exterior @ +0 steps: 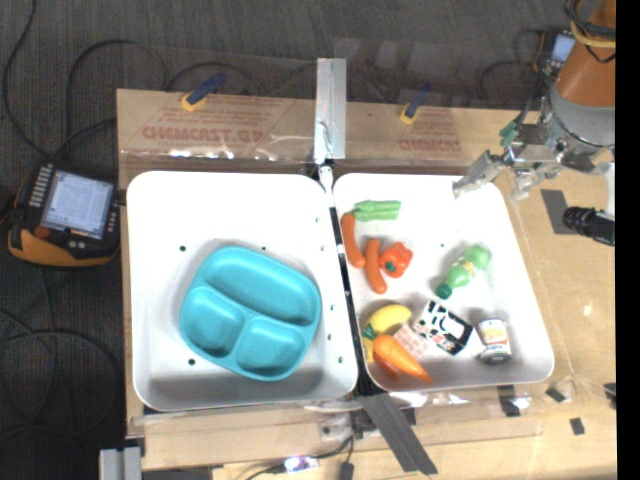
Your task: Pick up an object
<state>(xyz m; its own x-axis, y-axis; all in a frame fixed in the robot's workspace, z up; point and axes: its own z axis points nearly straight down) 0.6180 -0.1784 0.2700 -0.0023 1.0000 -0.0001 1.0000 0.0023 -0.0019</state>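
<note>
Hand (497,171) above top right corner of right bin (527,268), fingers spread, nothing between them. In right bin: green bottle (465,269) near centre, carrot (400,355) and banana (387,318) at lower left, can (493,338) at lower right, pepper (396,259) left of bottle. Blue tray (250,311) in left bin (160,228).

Two shallow white bins (150,268); one teal three-compartment plastic tray (250,311); nine small items in the right bin, including three orange toy carrots (403,358).
</note>
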